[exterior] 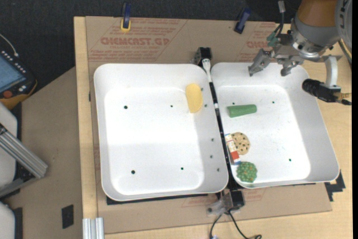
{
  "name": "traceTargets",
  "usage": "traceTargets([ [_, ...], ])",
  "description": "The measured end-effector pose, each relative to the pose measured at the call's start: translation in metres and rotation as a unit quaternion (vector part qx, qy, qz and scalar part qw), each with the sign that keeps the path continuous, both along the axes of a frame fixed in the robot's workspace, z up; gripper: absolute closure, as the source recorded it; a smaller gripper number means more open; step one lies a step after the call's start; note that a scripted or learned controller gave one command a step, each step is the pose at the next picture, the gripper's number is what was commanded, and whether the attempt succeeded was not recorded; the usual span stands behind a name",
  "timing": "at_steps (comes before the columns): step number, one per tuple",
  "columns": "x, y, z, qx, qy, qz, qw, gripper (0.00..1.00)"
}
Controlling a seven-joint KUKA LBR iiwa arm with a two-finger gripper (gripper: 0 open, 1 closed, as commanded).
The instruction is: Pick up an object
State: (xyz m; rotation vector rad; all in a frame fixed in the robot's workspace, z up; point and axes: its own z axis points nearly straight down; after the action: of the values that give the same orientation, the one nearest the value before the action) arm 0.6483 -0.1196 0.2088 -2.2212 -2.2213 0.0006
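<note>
While the broccoli [246,171] and cookie [240,144] are lying nearest in the right bin [313,137], with the green block [241,111] farther back and a yellow piece [194,98] in the left bin [112,120], I am hovering my gripper [274,65] over the far rim, jaws spread, gripping nothing.

From my feed both bins [112,120] look like smooth, slightly glossy white plastic. The worktop [89,64] is matt brown cardboard-looking sheet, and the hand [273,64] is dull grey metal.
</note>
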Motion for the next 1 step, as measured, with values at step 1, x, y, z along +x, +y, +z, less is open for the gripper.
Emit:
traceTargets([
  [1, 0.0008, 0.0002, 0.0110, -0.0003, -0.002, 0.000, 1.0000, 1.00],
])
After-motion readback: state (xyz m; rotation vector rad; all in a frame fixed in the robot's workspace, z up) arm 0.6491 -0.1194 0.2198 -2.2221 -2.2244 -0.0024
